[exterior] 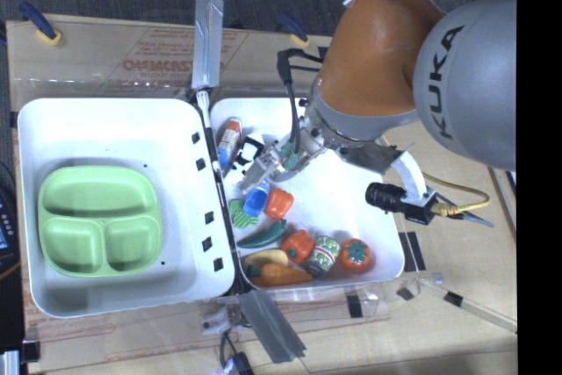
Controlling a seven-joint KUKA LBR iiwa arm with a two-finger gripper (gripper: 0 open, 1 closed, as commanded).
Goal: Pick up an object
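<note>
The arm (413, 57) reaches in from the right over the right bin (386, 228), its orange band and grey wrist covering that bin's far right part. The hand (268, 161) hangs low over the left half of this bin, pointing left and near; whether its fingers are apart, together or clamped on anything cannot be told from this slant. Just beside its tip, on the near side, lie a small blue object (255, 201) and an orange piece (279, 204) touching each other. Farther left, by the dividing wall, a small bottle with a red cap (228, 140) lies on the bin floor. Along the near wall sit a green pepper-like piece (263, 234), a carrot (279, 275), a patterned green ball (324, 253) and a tomato (356, 255). The left bin (53, 123) carries a green divided tray (101, 218). Both bins rest on the worktop (492, 329).
</note>
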